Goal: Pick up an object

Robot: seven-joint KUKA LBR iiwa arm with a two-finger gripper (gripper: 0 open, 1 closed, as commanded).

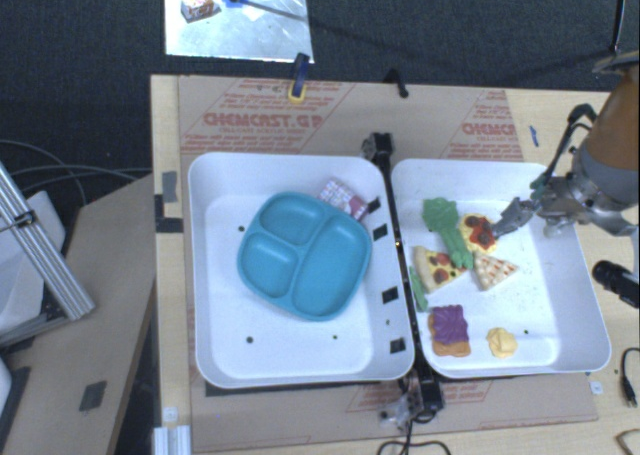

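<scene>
The right bin (575,288) holds several toy foods. A green leafy piece (443,223) lies beside a red and yellow piece (478,232). Below them are a pizza slice (437,267) and a pale wedge (494,269). A purple and orange piece (449,329) and a small yellow piece (502,342) sit near the front wall. My gripper (506,220) reaches in from the right, low over the bin, its tip just right of the red and yellow piece. Nothing is visibly held.
The left bin (205,273) holds a blue divided plate (303,254), with a small pink and white packet (343,196) at its back right. The bins' shared middle wall (398,263) carries black clips. A black part (618,283) overhangs the right bin's right rim.
</scene>
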